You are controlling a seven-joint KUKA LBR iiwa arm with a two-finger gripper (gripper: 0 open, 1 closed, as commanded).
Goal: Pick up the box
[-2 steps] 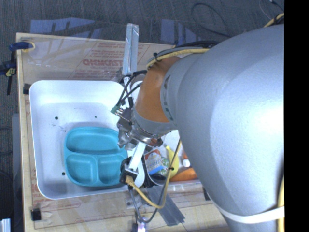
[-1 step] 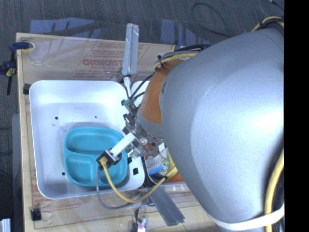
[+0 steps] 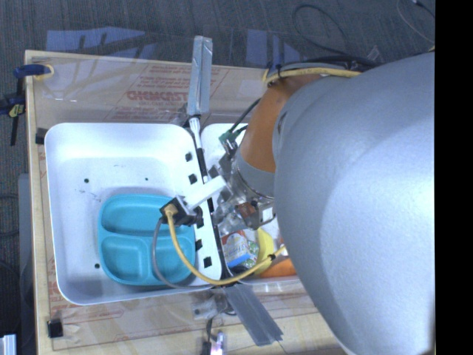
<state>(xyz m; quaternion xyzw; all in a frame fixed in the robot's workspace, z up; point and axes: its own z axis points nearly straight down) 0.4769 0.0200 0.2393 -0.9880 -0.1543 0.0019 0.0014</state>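
Grey rounded arm casing (image 3: 362,198) with an orange band (image 3: 260,135) covers most of the right white plastic bin (image 3: 214,135), so that bin's contents are mostly hidden. Hand (image 3: 235,198) sits low at the bin's left wall, near the divider between bins; cluttered with brackets and cables, cannot tell if it is released or clenched. Under it, a small printed package with blue and white label (image 3: 240,248), possibly the box, lies near the right bin's front edge, partly covered; its long axis is unreadable. Yellow and orange items (image 3: 270,261) beside it, cut off by the arm. Left white plastic bin (image 3: 74,168) holds a smooth turquoise two-compartment tray (image 3: 133,246) toward its front. Yellow cable (image 3: 188,261) loops across the tray's right side. Tabletop (image 3: 111,83) looks like printed cardboard under clear sheet.
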